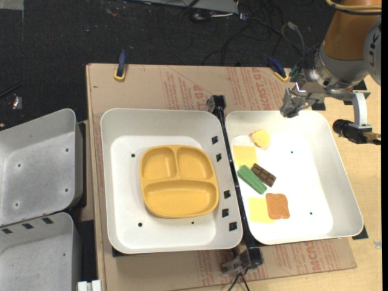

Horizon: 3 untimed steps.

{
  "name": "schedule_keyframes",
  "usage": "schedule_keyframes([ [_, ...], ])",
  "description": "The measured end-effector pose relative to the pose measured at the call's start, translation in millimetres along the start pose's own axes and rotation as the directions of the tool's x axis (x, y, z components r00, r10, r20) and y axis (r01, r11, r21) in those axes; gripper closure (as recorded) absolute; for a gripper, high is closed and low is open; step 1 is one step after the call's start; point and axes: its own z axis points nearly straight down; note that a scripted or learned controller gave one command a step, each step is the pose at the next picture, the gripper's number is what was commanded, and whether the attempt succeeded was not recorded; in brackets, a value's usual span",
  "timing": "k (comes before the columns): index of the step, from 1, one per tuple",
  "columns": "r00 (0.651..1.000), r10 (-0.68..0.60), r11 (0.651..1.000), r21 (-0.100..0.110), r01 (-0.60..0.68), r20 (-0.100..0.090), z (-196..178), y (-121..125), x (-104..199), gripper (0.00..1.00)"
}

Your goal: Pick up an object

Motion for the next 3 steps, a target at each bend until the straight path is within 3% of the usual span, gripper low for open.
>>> schedule_keyframes([
  [3, 1.000, -0.004, 1.000, 0.011, 0.004, -0.003, 36, -61, 157, 1.00],
])
